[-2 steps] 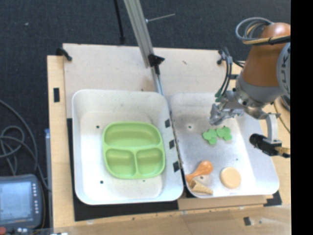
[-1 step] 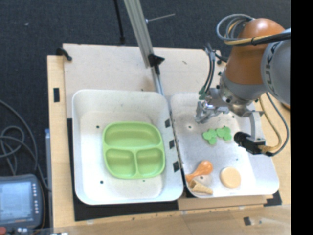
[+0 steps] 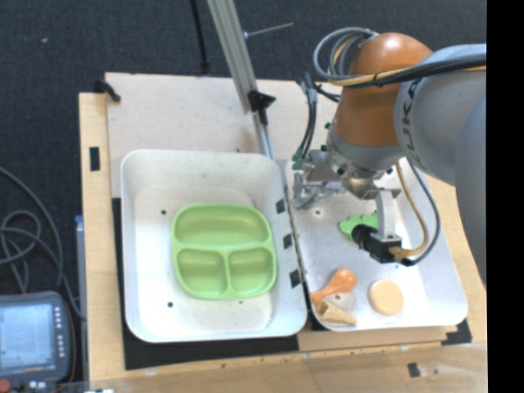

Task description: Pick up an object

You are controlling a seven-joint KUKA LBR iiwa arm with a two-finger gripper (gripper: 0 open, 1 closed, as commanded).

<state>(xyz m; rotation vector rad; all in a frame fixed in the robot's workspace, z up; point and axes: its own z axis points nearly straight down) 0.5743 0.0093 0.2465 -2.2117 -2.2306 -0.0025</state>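
A green plate (image 3: 223, 250) lies flat in the left bin (image 3: 135, 219), probably too broad to grasp easily. The gripper (image 3: 313, 185) hangs low over the right bin's (image 3: 442, 293) far left corner, beside the dividing wall. I cannot tell whether it is open, closed or holding anything. Likelier picks lie loose nearby: orange toy (image 3: 338, 283), cone (image 3: 336, 309), green piece (image 3: 360, 222), tan disc (image 3: 386, 297).

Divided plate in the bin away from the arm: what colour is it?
The divided plate is plain light green with no pattern, shown best in the camera view.
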